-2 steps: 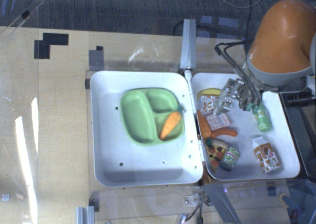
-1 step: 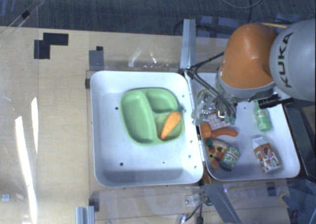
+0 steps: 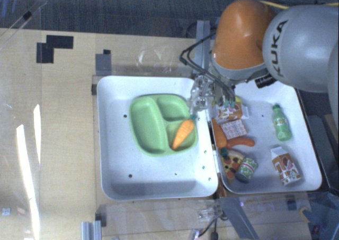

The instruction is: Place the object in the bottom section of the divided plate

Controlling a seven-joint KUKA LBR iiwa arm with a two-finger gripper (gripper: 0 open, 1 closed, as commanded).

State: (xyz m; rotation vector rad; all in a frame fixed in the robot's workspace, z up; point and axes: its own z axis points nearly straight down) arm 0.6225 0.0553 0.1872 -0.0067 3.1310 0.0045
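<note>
"KUKA" in black letters on grey arm (image 3: 296, 43); package labels unreadable.

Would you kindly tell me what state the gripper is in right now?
Gripper: cannot be told; it hangs over the green divided plate's right edge, just above the toy carrot.

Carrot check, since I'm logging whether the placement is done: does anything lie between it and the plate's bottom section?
Nothing visible does. The carrot already lies in the lower right section of the green divided plate, its tip toward the rim. The gripper is just above it, at the plate's upper right edge.
</note>
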